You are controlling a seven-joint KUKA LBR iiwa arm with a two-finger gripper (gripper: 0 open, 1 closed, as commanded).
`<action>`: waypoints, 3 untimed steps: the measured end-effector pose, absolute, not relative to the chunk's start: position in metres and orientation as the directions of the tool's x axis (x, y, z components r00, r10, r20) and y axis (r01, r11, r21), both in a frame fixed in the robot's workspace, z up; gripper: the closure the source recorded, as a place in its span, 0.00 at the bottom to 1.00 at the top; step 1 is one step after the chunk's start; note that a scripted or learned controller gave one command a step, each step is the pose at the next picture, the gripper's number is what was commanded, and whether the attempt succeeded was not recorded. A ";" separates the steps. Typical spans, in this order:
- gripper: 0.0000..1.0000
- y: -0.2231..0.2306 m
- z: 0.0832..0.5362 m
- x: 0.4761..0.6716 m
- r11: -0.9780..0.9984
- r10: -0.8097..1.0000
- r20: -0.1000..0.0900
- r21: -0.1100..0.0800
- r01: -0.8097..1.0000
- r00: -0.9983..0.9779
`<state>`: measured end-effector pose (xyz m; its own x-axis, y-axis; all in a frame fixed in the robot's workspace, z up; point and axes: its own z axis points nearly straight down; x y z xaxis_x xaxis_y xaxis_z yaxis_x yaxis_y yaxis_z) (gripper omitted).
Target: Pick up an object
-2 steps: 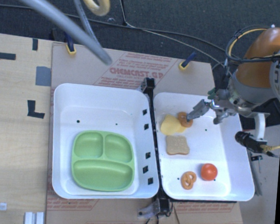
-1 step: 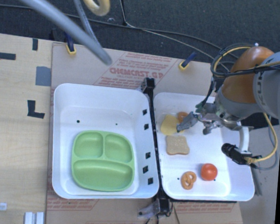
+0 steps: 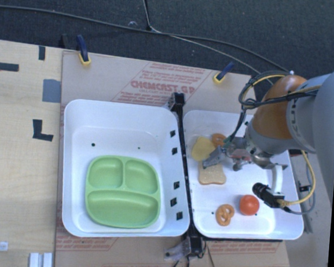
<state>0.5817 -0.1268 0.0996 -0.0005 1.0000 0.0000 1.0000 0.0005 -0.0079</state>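
Observation:
The right bin [image 3: 286, 228] holds several toy foods. A pale yellow wedge [image 3: 201, 148] lies by the divider, with a small orange piece [image 3: 219, 138] just behind it. In front of the wedge sits a tan toast slice [image 3: 212, 176]. A red tomato [image 3: 249, 204] and a brown pretzel [image 3: 225, 214] lie nearer the front. My gripper [image 3: 219, 158] is low in this bin, right between the wedge and the toast and close above both. I see nothing lifted off the bin floor.
In the left bin [image 3: 75, 122] lies a green divided plate [image 3: 123, 191]. A black-clipped divider [image 3: 179, 160] separates the bins. The grey arm with its orange band [image 3: 276, 110] and loose cables covers the right bin's back right.

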 end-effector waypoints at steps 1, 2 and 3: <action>1.00 -0.126 0.113 0.583 0.003 1.000 0.000 -0.003 1.000 -0.003; 1.00 -0.124 0.176 0.583 0.002 1.000 -0.001 0.004 1.000 -0.002; 1.00 -0.123 0.208 0.583 0.002 1.000 -0.001 0.003 1.000 -0.002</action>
<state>0.5834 -0.1233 0.2078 -0.0016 1.0000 -0.0006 1.0000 0.0016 0.0027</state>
